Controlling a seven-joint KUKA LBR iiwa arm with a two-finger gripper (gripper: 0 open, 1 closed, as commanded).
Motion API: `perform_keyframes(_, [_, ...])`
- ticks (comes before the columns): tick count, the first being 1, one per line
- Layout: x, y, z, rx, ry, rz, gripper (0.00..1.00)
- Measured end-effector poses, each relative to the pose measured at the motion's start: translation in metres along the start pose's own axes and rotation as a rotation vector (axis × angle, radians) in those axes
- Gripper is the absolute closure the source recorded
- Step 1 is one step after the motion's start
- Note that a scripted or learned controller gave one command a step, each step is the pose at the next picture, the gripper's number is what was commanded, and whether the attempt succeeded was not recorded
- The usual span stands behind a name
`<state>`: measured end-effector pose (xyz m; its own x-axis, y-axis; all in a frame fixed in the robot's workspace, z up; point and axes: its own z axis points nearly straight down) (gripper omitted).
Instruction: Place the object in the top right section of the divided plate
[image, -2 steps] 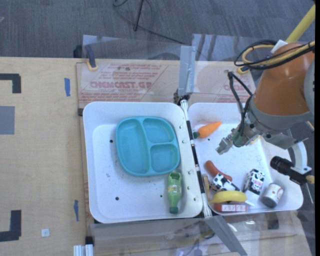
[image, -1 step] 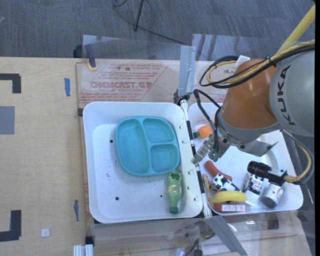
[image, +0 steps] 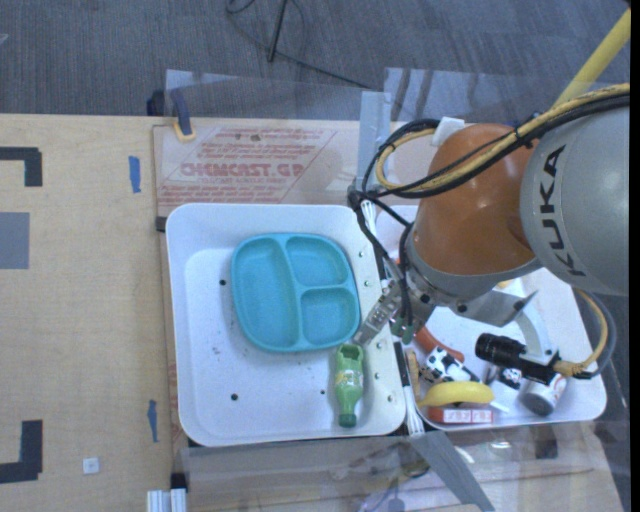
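A light blue divided plate (image: 262, 300) lies in the left white bin (image: 200, 400), and none of its three sections has anything in it. Its top right section (image: 318, 262) faces the divider between the bins. A green bottle (image: 347, 384) lies in the left bin just below the plate's lower right corner, cap end toward the front. My gripper (image: 392, 318) hangs low over the wall between the two bins, right of the plate and above the bottle. The bulky orange wrist hides much of it, and I see nothing held in it.
The right bin (image: 590, 400) holds a yellow banana (image: 458, 394), a red-and-white packet (image: 468, 414), a small black-and-white toy (image: 437, 364), a grey cylinder (image: 540, 398) and an orange piece (image: 425, 335). The arm covers that bin's rear half. A cardboard sheet (image: 245, 165) lies behind the left bin.
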<state>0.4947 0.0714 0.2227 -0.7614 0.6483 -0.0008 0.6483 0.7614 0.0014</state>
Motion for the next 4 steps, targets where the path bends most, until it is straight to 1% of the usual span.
perform_keyframes(1, [-0.001,0.001,-0.01,-0.004,-0.003,0.0,1.0])
perform_keyframes(2, [-0.001,-0.025,0.027,0.001,0.001,-0.101,1.0])
perform_keyframes(3, [0.02,0.022,0.027,-0.002,-0.002,-0.147,1.0])
perform_keyframes(4, [-0.009,0.033,0.015,-0.003,-0.003,-0.159,1.0])
